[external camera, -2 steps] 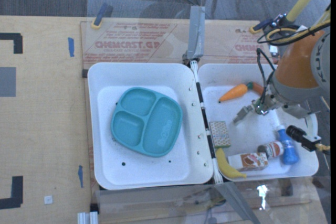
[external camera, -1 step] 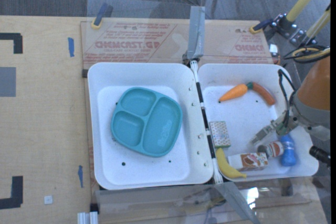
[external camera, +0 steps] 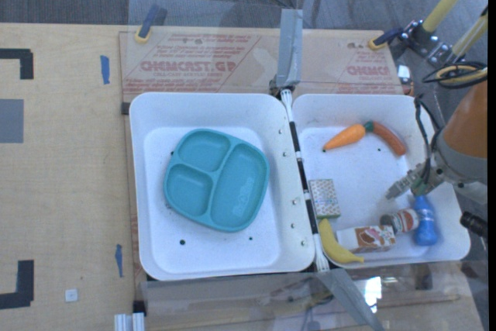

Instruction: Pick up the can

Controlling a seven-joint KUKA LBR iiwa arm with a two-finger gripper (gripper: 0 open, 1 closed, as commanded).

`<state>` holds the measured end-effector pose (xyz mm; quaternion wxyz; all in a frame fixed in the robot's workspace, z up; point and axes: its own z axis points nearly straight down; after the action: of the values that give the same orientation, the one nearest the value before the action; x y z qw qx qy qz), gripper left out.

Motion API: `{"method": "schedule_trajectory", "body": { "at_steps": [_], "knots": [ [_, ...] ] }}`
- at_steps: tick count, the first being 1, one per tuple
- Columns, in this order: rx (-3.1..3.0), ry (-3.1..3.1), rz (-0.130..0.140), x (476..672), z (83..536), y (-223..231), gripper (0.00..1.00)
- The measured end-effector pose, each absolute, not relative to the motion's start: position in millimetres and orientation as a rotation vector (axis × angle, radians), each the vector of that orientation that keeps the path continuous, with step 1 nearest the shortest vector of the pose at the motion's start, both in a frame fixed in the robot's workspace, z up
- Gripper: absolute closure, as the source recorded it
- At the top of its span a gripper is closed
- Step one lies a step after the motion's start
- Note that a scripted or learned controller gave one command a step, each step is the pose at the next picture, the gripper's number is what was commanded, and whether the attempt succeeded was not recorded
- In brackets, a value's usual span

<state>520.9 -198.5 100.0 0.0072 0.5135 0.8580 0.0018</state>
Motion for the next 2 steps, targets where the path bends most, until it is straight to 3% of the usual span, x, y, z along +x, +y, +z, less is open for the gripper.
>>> {"method": "schedule_trajectory", "body": {
  "at_steps": [1, 2],
  "knots": [
    [1.606, 2.683, 0.005, 520.8, 100, -199, 0.0],
    [1.65, 2.661, 0.003, 481.5, 89, -178, 0.0]
  ]
}}
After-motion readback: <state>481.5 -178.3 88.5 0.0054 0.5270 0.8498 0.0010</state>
